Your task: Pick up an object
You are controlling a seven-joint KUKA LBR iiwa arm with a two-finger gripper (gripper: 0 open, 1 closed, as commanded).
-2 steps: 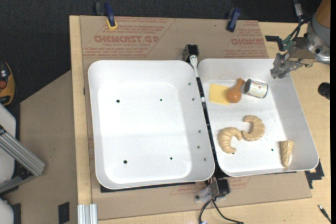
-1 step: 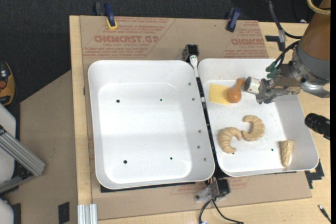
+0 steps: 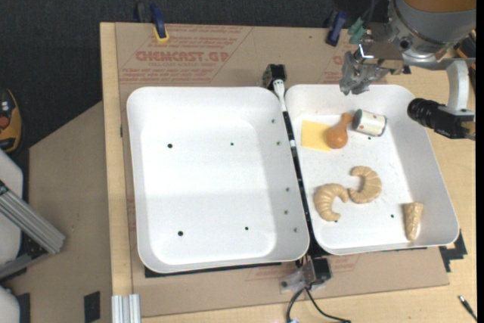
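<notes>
Objects for picking all lie in the right bin (image 3: 423,163). A yellow cheese slice (image 3: 314,135) sits flat near the bin's 11 o'clock corner, and an orange-tan pear-shaped toy (image 3: 337,134) lies with its fat end on the slice's right edge, its narrow neck pointing toward 1 o'clock. Just beside the neck, at 3 o'clock from it, a small white can (image 3: 370,123) lies on its side. Two croissants rest in the lower half: one (image 3: 365,184) near the bin's middle, the other (image 3: 330,200) at 8 o'clock from it, their tips close together or touching, which I cannot tell. A tan cone-shaped piece (image 3: 412,219) lies near the 5 o'clock corner, well apart from the rest.

The gripper (image 3: 355,81) hangs over the far rim of the right bin, at 12 o'clock from the pear-shaped toy and the can. Nothing sits between its fingers, and whether they are spread or closed cannot be told from this slant. The pear-shaped toy and the can are the nearest things to it, apart from it toward 6 o'clock.

The left bin (image 3: 151,163) lies alongside, at 9 o'clock from the right one.
</notes>
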